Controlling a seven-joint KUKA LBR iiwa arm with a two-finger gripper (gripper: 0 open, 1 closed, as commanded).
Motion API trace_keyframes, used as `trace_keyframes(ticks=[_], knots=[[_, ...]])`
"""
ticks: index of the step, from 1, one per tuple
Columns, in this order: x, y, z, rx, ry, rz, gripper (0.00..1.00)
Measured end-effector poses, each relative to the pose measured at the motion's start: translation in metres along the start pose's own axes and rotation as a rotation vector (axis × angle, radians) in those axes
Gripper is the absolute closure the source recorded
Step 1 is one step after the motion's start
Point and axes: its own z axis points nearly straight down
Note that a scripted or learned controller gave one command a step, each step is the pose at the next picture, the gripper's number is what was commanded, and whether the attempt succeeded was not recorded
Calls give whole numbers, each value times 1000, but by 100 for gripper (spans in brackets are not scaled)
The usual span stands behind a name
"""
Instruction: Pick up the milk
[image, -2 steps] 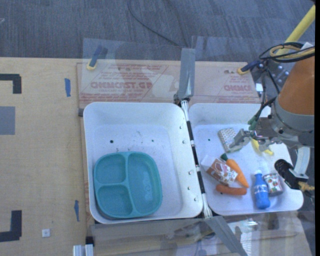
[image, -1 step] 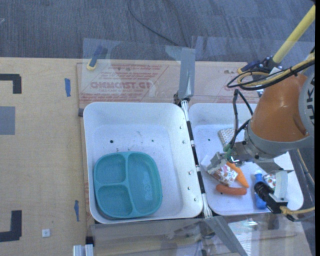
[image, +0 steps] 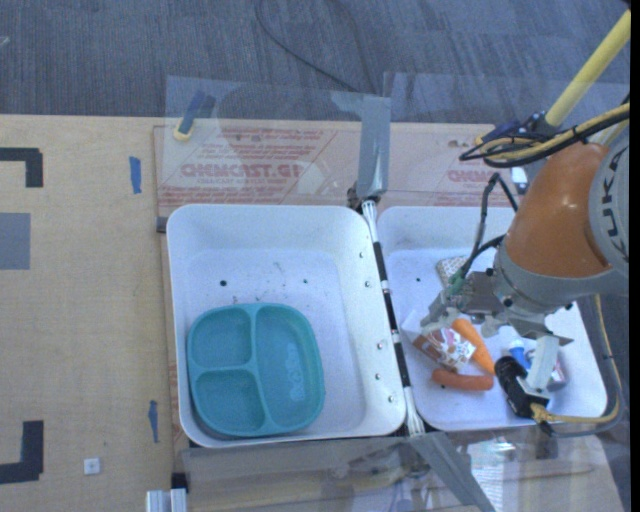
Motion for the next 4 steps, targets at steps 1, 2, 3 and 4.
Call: trace_keyframes(ticks=[1, 2, 3, 4], knots=[[-6, 1, 0, 1, 0, -124, 0], [-42, -14, 96, -8, 1, -250, 0], [-44, -13, 85, -12, 0, -247, 100], [15, 17, -14, 1, 0, -222, 100]])
